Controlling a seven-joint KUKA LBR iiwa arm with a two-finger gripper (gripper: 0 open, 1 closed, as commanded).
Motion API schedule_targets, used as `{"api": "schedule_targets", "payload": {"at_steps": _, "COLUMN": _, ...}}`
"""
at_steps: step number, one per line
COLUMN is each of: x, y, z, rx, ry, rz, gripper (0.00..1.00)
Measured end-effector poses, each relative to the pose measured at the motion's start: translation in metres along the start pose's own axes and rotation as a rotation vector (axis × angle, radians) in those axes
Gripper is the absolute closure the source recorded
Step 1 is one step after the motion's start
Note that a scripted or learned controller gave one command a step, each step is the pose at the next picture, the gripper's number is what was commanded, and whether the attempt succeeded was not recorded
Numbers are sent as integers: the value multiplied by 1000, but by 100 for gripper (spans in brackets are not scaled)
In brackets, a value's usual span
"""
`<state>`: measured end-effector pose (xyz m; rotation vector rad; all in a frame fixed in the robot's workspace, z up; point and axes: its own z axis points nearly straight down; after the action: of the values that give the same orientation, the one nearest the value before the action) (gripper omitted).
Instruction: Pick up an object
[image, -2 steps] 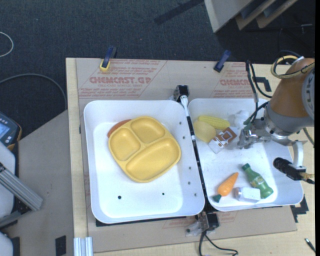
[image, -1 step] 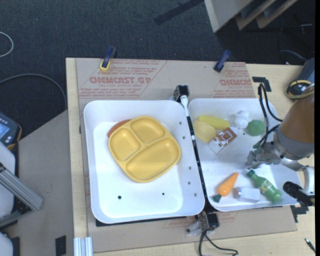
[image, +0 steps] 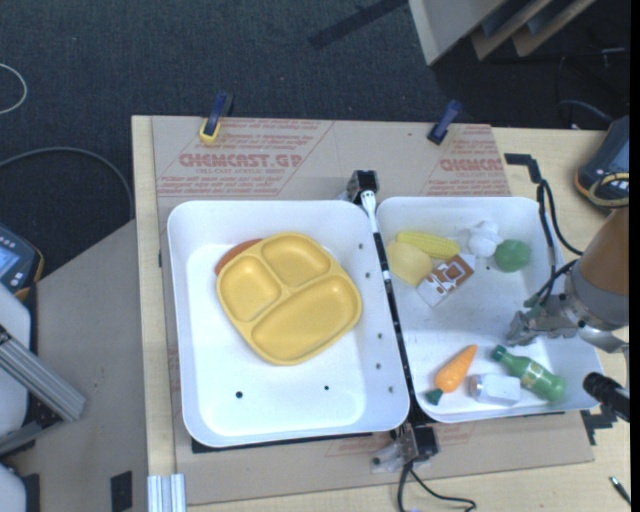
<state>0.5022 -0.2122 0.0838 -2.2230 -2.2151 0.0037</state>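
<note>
The right bin (image: 455, 208) holds a corn cob (image: 428, 243), a yellow piece (image: 408, 264), a small brown-and-white carton (image: 446, 279), a white lump (image: 483, 238), a green ball (image: 512, 255), an orange carrot (image: 455, 368), a white packet (image: 494, 388) and a green bottle (image: 530, 371). My gripper (image: 527, 326) comes in from the right edge and hangs low over the right side of this bin, just above the green bottle's neck. Nothing shows between its fingers.
In the left bin (image: 190, 300) lies a yellow divided plate (image: 290, 298) with an orange thing peeking out under its far-left rim. A black divider runs between the bins. Clamps hold the cardboard at the back edge.
</note>
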Motion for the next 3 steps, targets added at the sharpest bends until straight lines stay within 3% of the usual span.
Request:
{"api": "schedule_targets", "payload": {"at_steps": 1, "x": -13, "y": 19, "z": -41, "rx": -10, "ry": -5, "rz": -4, "gripper": 100}}
{"api": "schedule_targets", "payload": {"at_steps": 2, "x": 43, "y": 67, "z": -4, "rx": -7, "ry": 0, "rz": -11, "gripper": 100}}
{"api": "schedule_targets", "payload": {"at_steps": 3, "x": 39, "y": 66, "z": -17, "rx": -10, "ry": -4, "rz": -5, "gripper": 100}}
